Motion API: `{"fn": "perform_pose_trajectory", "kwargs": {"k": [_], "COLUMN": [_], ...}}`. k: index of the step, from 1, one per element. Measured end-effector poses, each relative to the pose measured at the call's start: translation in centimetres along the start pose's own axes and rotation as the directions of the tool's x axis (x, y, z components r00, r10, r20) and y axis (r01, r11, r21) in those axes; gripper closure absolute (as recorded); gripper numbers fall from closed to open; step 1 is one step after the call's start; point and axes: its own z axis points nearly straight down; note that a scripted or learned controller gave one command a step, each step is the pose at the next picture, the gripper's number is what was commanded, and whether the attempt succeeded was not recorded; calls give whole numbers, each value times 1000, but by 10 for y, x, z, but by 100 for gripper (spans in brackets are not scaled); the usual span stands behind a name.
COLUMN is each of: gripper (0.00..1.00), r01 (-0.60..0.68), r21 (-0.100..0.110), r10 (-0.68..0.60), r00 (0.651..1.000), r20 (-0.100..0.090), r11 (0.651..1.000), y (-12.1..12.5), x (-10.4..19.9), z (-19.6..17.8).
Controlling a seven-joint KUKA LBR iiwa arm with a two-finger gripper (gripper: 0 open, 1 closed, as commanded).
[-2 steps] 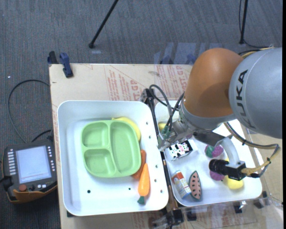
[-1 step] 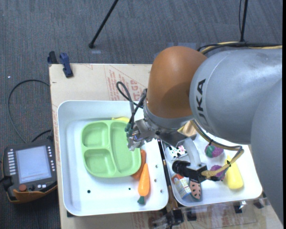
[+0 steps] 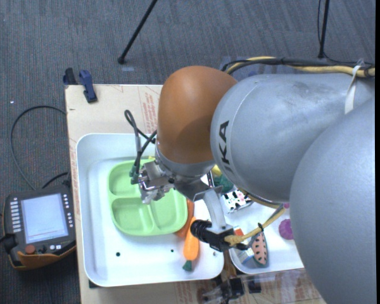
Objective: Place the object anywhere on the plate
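A light green divided plate [image 3: 142, 215] lies in the left white bin [image 3: 92, 233]. My gripper [image 3: 149, 187] hangs over the plate's upper right compartment, under the orange band of the wrist. I see nothing clearly held in it. An orange toy carrot [image 3: 190, 244] with a green tip lies in the left bin against the plate's right lower corner. The arm's grey body hides the plate's upper right edge and most of the right bin.
In the right bin [image 3: 272, 268] lie a watermelon slice toy [image 3: 260, 249], a black-and-white spotted piece [image 3: 237, 200], a purple object [image 3: 285, 228] and a green item [image 3: 222, 183]. A blue clamp [image 3: 86, 85] grips the bench's far left corner. A teach pendant [image 3: 41, 223] lies on the floor at left.
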Motion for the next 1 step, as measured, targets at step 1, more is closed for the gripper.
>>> {"fn": "perform_pose_trajectory", "kwargs": {"k": [1], "gripper": [100], "r01": [-14], "r21": [8], "r10": [14], "r00": [1000], "r20": [2], "r11": [1000], "y": [27], "x": [12], "z": [57]}}
